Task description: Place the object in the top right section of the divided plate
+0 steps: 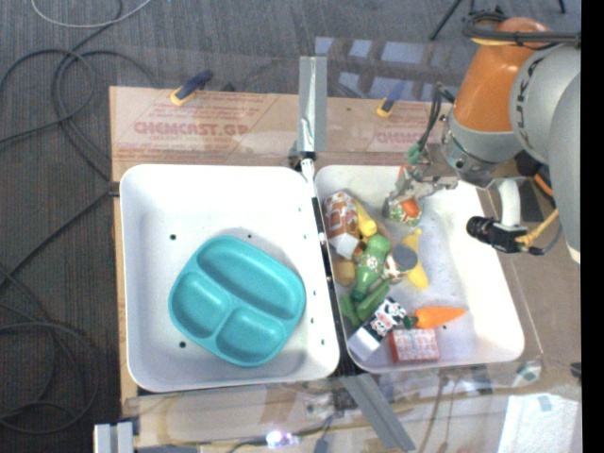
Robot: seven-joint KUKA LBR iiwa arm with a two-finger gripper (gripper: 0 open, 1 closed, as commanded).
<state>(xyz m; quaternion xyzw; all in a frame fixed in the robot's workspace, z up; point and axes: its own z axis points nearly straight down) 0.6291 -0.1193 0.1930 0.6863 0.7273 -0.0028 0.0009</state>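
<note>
The small red-and-green toy (406, 209) hangs at the claw (408, 199) over the right bin (491, 295), seemingly pinched at its top. It could slip on the long carry left to the teal plate (238, 298), dropping into the toy pile (373, 272).

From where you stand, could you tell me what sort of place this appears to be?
Most likely a robotics lab pick-and-place bench. Two white bins sit on a cardboard-covered surface, one bearing a teal divided plate, the other a jumble of toy food. A grey and orange arm reaches in, and cables trail over grey carpet.
</note>
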